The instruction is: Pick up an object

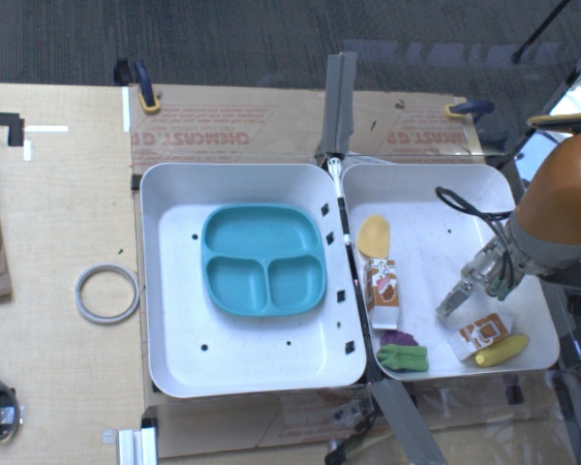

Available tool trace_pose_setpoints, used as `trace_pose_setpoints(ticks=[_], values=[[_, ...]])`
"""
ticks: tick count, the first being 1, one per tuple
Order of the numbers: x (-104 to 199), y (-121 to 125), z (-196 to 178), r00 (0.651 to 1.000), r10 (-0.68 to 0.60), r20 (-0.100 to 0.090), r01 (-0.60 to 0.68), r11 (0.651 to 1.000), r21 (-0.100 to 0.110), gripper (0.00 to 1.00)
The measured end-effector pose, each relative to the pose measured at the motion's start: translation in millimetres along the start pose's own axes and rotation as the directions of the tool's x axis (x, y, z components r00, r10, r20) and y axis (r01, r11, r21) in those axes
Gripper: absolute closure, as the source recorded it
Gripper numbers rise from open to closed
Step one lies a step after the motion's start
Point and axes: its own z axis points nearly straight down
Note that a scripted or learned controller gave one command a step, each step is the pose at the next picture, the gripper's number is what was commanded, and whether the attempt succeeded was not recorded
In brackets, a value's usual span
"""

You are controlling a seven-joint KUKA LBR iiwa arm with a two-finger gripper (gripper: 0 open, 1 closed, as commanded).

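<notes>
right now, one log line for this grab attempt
arm: over right white bin | gripper: low, holding nothing seen | nearest: orange-white packet, yellow banana-shaped toy | left bin: blue divided plate

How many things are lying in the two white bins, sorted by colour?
Teal: 1, the divided plate
Yellow: 2, the banana and the pale yellow chip
White and brown: 2, the tall carton and the small packet
Green: 1, the green toy
Purple: 1, the purple piece
Total: 7
</notes>
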Motion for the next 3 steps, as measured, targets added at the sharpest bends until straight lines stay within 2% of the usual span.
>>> trace_pose_setpoints(ticks=[1, 2, 3], values=[[42, -24, 0, 0.999, 0.048, -0.001, -0.048, 0.999, 0.0, 0.0], [74, 9, -67, 0.998, -0.056, 0.001, 0.056, 0.998, -0.001, 0.0], [14, -48, -3, 0.991, 0.137, -0.011, -0.137, 0.991, -0.008, 0.0]])
